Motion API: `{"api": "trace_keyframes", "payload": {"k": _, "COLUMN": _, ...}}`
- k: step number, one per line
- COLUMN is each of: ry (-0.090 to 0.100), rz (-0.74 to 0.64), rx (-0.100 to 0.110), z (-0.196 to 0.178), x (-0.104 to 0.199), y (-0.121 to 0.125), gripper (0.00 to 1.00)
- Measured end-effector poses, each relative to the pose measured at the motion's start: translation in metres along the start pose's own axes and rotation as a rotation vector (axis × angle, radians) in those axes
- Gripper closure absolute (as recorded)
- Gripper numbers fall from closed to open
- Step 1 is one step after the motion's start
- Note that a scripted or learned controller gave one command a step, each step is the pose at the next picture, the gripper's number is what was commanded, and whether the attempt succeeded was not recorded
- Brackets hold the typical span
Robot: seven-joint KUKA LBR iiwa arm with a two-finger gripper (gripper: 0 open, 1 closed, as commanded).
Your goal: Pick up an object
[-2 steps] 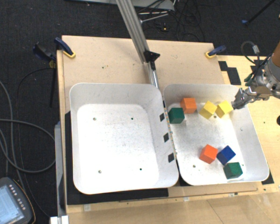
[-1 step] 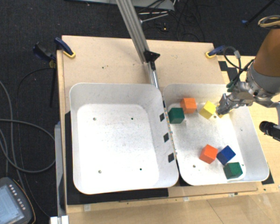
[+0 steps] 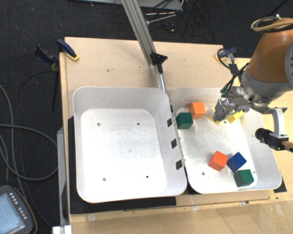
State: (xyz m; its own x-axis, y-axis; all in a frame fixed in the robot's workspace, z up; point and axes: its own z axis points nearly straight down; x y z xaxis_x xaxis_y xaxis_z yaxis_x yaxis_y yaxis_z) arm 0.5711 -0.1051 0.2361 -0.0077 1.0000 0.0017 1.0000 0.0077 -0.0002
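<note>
Camera view puts your tool (image 3: 223, 112) low over the right bin's (image 3: 268, 177) far part, hanging from the grey and orange arm (image 3: 276, 57) that comes in from the right. Directly under and beside the tool you can see a yellow block (image 3: 233, 117), partly hidden by the tool body, with bits of yellow showing at its near and right sides; whether the block sits between the tool's gripping parts or just beneath them you cannot tell, and you cannot tell whether the tool is apart or together. Just to the left of the tool lies an orange block (image 3: 198, 109), close to it but apart, and beyond that, touching or nearly touching the orange one, a green block (image 3: 184, 120) near the bin's left wall. Toward the near end of the same bin, well apart from the tool, you have a cluster of three: an orange cube (image 3: 218, 160), a blue block (image 3: 236, 161) right against it, and a dark green block (image 3: 244, 178) just nearer the bin's front rim. The left bin (image 3: 83, 145) shows a speckled white floor. Both bins rest side by side on the pale bench (image 3: 112, 62), with blue and yellow clamps (image 3: 67, 49) at its far corners. At the frame's lower left corner a screen device (image 3: 7, 213) lies on the dark floor; its text is too small to read. On the arm's right edge you can see part of some lettering, cut off and unreadable.
</note>
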Motion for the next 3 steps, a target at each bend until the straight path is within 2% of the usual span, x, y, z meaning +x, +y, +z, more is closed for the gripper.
{"api": "trace_keyframes", "payload": {"k": 2, "ry": 0.001, "rz": -0.002, "rx": 0.0, "z": -0.01, "x": 0.118, "y": -0.016, "gripper": 1.0}}
{"api": "trace_keyframes", "payload": {"k": 3, "ry": 0.0, "rz": -0.001, "rx": 0.002, "z": 0.004, "x": 0.173, "y": -0.029, "gripper": 1.0}}
